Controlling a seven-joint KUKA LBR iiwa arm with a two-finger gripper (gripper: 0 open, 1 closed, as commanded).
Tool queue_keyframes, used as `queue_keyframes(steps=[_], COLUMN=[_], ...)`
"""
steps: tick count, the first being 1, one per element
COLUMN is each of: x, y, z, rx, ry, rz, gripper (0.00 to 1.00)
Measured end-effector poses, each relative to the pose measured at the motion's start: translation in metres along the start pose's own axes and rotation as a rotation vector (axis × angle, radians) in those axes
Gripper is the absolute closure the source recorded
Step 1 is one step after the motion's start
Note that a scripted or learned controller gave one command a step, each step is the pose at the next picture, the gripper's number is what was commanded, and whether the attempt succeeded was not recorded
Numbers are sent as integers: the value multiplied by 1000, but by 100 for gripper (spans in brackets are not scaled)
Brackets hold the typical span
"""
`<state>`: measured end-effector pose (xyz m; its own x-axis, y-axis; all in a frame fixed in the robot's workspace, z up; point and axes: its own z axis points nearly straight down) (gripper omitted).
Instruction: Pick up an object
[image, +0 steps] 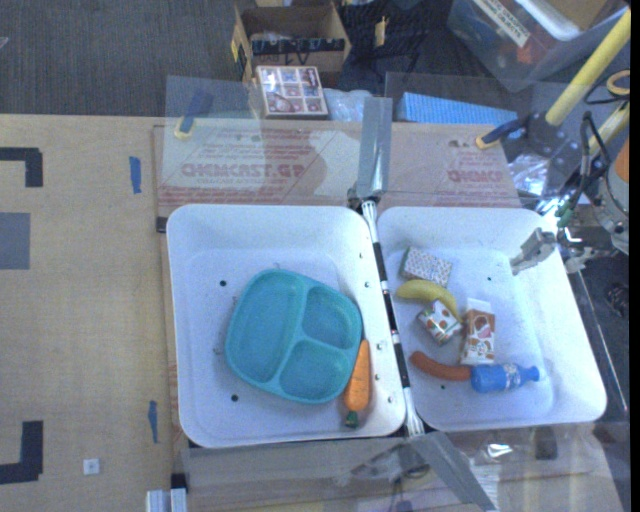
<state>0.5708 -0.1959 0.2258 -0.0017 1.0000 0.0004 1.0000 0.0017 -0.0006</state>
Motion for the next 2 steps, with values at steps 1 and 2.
queue_keyframes(steps=[1, 2], x=[39, 38], y=[-12, -11], z=[138, 127], rx=[-9, -12], ry=[-3, -2], rz=[-108, -104], gripper=[0, 100])
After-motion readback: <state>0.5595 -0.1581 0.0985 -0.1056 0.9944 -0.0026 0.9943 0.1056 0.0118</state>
